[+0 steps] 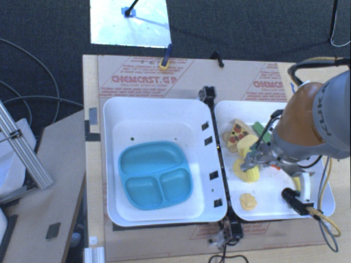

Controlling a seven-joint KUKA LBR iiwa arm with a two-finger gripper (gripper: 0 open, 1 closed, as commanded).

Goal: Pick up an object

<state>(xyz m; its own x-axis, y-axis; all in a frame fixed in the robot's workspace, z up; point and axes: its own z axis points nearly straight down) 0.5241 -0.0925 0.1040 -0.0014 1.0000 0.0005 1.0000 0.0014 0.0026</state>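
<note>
My gripper (253, 161) is low in the right bin (323, 201), near its left side. It sits right over a yellow toy piece (250, 173), touching or nearly touching its top. Just behind it lies another yellow piece (247, 144), then a pizza slice toy (238, 132) and a green piece (259, 129). A small yellow-orange piece (248, 202) lies alone near the bin's front wall. The arm's grey and orange wrist (304, 119) covers the bin's right half.
The left bin (118, 119) holds a blue divided plate (156, 174). A black divider with clips (214, 147) runs between the bins. Cardboard (142, 78) lies under both bins, and a shiny sheet (129, 15) lies behind the bench.
</note>
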